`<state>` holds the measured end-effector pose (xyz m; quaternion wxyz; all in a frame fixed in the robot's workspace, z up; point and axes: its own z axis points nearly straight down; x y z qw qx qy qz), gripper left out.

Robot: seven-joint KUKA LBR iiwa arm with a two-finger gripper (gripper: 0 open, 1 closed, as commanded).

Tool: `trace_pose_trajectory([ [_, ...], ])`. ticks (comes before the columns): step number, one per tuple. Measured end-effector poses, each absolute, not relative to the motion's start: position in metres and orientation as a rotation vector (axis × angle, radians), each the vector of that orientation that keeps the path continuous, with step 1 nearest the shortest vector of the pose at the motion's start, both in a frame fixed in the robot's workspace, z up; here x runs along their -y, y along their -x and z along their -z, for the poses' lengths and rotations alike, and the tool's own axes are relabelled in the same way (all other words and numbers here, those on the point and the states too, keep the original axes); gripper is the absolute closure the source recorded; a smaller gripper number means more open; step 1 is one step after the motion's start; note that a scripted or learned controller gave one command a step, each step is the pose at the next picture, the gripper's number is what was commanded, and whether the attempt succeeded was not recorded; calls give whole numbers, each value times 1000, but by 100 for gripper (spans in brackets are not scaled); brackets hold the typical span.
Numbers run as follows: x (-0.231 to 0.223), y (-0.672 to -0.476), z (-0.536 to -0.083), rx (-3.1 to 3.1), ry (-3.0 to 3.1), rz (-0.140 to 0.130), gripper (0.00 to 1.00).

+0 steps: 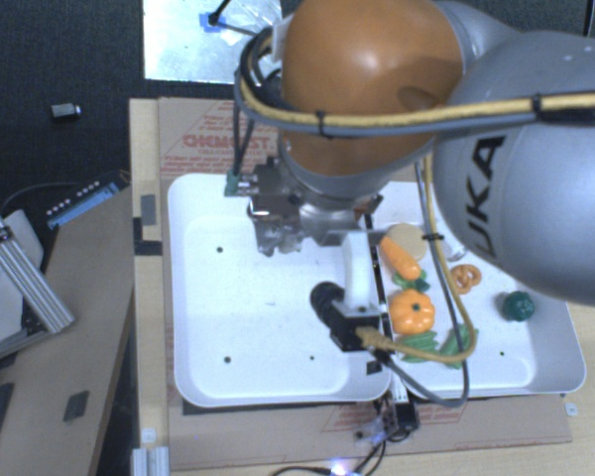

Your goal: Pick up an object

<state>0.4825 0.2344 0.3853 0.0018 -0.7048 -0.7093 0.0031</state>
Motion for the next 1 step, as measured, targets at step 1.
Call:
trace_pose_trajectory([
  [1,-234,-543,-405,2224,2223,9,100],
])
